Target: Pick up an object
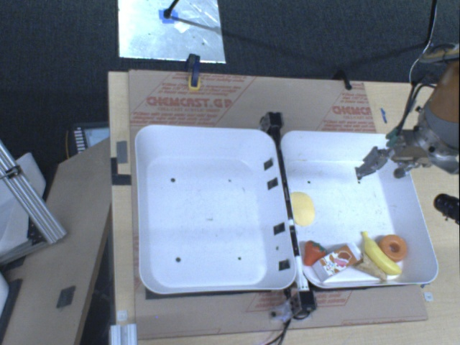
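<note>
My gripper (368,165) hangs over the upper right part of the right bin (338,146), reaching in from the right with nothing between its fingers. Below it in that bin lie a pale yellow round object (302,208) near the left wall, a red piece (313,252), a white printed packet (336,261), a yellow banana (380,254) and an orange round object (393,247), all grouped along the front edge. The gripper is well above and apart from all of them.
The left bin (208,149) stands beside the right one, separated by a black clipped divider (282,200). Both rest on a cardboard sheet (237,95). A metal plate (171,19) lies at the back, and an aluminium frame (29,200) stands at the left.
</note>
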Robot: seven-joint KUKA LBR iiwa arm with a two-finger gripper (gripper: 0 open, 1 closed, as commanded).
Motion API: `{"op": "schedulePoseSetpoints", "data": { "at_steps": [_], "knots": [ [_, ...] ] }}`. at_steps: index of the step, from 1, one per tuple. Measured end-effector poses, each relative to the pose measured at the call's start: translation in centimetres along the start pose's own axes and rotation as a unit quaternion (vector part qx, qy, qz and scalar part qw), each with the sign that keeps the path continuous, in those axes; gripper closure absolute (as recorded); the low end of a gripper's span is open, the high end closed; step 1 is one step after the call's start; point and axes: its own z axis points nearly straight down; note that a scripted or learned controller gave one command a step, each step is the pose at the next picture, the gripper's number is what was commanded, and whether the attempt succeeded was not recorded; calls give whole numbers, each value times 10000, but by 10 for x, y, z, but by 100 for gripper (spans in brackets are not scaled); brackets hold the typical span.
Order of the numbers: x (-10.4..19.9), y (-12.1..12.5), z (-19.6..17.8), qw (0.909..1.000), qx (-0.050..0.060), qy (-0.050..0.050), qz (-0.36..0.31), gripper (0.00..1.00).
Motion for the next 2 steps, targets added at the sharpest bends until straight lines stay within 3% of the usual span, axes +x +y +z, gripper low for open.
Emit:
{"op": "schedulePoseSetpoints", "data": {
  "at_steps": [1, 2],
  "knots": [
    [32, 44, 53, 10000, -3, 3, -24, 0],
    [74, 98, 61, 10000, -26, 2, -32, 0]
  ]
}}
